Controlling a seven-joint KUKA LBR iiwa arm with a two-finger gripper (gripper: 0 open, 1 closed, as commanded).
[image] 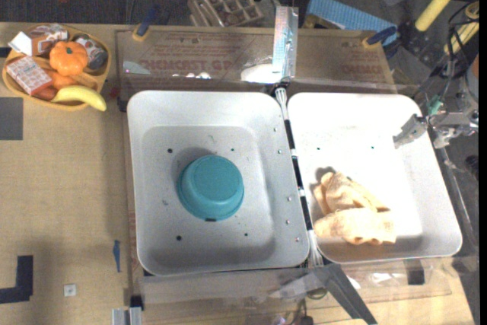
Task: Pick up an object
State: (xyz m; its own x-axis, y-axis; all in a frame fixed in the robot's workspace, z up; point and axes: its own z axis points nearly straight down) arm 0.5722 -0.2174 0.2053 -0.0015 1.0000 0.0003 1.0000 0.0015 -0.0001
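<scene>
The right bin holds a pale tan, crumpled object, lumpy and soft-looking like a cloth or a stuffed toy; its exact kind cannot be made out. It lies in the near left part of that bin, below and to the left of the gripper, well apart from it. The left bin holds a teal bowl turned upside down near its middle, far to the left of the gripper.

The gripper shows at the right bin's far right edge, a grey piece reaching in over the white floor. Whether its fingers are spread or pressed together cannot be told, and nothing is seen between them.

Beyond both bins lies a cardboard sheet with faint red printing, too blurred to read. At the far left corner a yellow dish carries a banana, a small orange pumpkin and little printed boxes whose labels are illegible.
</scene>
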